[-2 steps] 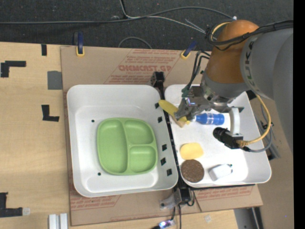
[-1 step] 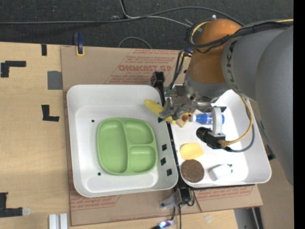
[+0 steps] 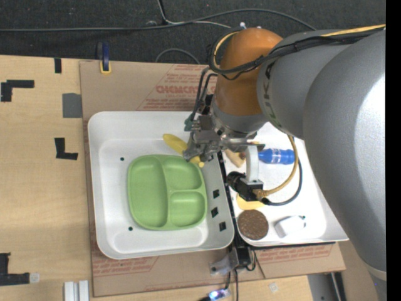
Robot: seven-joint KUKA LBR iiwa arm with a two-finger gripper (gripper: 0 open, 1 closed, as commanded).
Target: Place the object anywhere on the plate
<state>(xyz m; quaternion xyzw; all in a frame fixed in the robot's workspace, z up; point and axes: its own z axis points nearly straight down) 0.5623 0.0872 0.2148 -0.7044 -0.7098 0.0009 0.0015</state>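
While the grey arm with its orange band reaches over both shallow white bins, we see its gripper (image 3: 199,144) low in the left bin (image 3: 103,168), at a yellow banana-shaped object (image 3: 178,146) just beside the green three-compartment plastic plate (image 3: 164,190). We cannot tell how its pincer stands. The right bin (image 3: 313,221) holds a blue-capped white bottle (image 3: 270,156), a brown round disc (image 3: 252,224) and a small white piece (image 3: 288,224)

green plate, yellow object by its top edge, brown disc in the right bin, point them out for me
green plate (image 3: 166,192), camera view, on the divider ridge near its middle
yellow object (image 3: 175,143), camera view, on its exposed left end
brown disc (image 3: 253,224), camera view, centre of its top face
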